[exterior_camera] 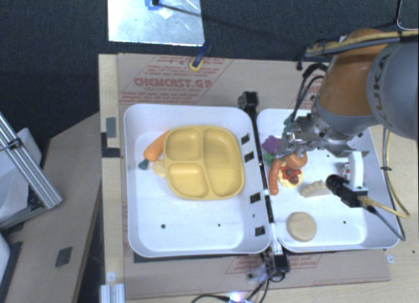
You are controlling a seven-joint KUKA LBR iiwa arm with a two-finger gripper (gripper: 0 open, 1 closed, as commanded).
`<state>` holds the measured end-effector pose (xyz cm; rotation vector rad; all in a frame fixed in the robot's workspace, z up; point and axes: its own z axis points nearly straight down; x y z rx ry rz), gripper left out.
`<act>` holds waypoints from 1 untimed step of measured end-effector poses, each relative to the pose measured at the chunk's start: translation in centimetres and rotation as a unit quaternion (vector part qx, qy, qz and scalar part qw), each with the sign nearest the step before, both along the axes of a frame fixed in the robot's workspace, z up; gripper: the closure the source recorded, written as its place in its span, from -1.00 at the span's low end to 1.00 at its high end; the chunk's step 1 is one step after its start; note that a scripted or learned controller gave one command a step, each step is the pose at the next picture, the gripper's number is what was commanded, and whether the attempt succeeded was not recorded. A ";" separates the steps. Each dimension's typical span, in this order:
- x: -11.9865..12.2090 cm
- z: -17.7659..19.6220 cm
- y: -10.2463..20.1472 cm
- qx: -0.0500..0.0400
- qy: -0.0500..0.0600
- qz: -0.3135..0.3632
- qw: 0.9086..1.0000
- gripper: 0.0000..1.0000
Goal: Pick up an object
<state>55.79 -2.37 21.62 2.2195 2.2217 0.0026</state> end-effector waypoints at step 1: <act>0.0 1.6 0.4 0.000 0.000 0.002 1.000 1.00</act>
